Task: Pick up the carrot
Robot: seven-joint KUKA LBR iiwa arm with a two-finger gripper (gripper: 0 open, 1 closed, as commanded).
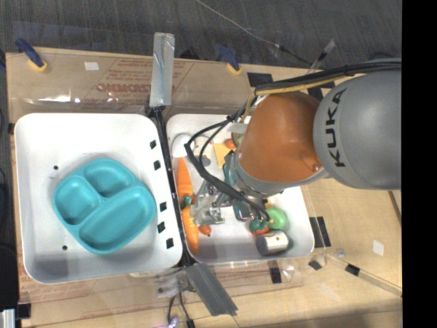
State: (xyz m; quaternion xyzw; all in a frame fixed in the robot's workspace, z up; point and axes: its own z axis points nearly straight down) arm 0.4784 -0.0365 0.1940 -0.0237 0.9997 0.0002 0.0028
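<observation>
While the gripper (208,209) hangs low in the right bin (300,214), whether it is apart or together I cannot tell; cables and metal blur it. At its 9 o'clock, just beside it, the carrot (186,200) lies lengthwise against the bin's left wall: long, orange, tapering, part hidden near the middle. The wall likely leaves little room on that side, so a grasp could slip or jam. At the gripper's 4 o'clock sit a green toy (276,218) and a can (272,243), which might get nudged.
</observation>
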